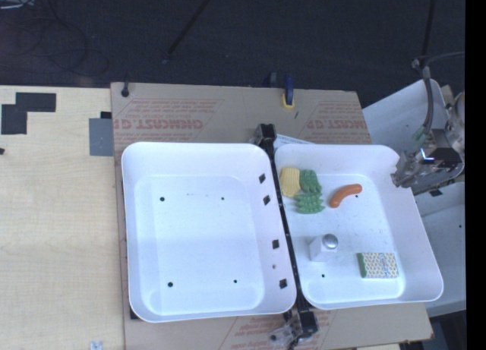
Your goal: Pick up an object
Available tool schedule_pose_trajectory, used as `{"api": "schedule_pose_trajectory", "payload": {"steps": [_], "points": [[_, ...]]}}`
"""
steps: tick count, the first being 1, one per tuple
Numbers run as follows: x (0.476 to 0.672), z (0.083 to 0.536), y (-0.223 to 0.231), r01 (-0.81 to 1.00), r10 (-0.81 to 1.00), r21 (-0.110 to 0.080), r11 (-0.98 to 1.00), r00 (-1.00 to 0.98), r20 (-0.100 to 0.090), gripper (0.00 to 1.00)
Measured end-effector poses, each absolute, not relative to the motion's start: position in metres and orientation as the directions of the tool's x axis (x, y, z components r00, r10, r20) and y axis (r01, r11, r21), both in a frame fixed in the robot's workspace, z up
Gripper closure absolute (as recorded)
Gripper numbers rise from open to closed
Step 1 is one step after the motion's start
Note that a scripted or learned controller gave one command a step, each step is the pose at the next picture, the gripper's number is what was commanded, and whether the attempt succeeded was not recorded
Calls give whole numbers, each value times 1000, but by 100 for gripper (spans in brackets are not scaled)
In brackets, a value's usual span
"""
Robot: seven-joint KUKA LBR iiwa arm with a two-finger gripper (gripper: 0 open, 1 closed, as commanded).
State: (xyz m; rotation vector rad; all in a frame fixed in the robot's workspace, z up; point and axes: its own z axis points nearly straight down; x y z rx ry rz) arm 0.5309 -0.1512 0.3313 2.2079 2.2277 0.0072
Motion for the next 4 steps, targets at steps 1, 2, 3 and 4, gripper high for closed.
{"api": "schedule_pose_trajectory", "payload": {"steps": [1,2,3,4], "points": [[473,298,-197,1000,1000,-7,-6,6,0,100],[477,370,-122,1000,1000,6,8,-8,1,100],[477,395,-57,1000,1000,1,7,-7,1,100],[486,348,-6,1000,1000,-8,5,-5,1,100]]}}
